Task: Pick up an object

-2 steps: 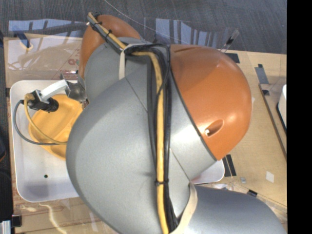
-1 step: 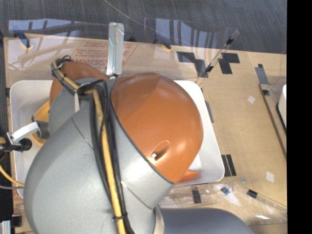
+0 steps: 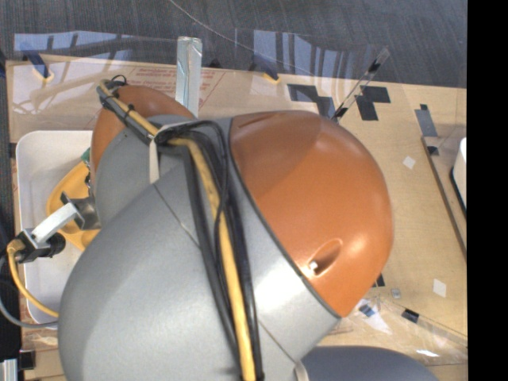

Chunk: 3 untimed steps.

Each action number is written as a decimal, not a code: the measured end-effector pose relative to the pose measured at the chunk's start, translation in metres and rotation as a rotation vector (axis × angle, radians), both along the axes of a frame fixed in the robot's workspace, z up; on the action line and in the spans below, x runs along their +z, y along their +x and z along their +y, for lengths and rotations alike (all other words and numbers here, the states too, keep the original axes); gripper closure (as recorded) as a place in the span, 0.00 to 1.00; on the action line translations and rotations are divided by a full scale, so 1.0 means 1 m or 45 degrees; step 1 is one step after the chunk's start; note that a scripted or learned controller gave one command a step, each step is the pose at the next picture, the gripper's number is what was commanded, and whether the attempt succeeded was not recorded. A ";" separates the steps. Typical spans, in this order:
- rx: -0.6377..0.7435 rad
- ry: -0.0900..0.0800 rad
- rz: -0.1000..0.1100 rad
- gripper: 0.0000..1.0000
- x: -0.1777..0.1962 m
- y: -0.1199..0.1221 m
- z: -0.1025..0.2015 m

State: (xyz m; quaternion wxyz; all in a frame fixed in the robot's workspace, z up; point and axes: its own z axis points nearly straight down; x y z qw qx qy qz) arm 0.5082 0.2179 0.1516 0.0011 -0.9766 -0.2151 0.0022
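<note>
The grey and orange arm (image 3: 238,244) looms over most of the worktop (image 3: 413,197), covering its fingers so their opening cannot be told, while a yellow object (image 3: 67,193) shows at nine o'clock in the white bin (image 3: 28,157).

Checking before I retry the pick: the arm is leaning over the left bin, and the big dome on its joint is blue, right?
Not quite. The camera view shows the arm over the left bin, but the dome is orange, not blue.
</note>
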 end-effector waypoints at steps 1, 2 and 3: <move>0.014 0.023 -0.044 1.00 -0.045 -0.022 -0.025; -0.049 -0.001 0.053 1.00 -0.061 0.080 0.000; -0.290 0.000 -0.010 1.00 -0.059 0.006 0.000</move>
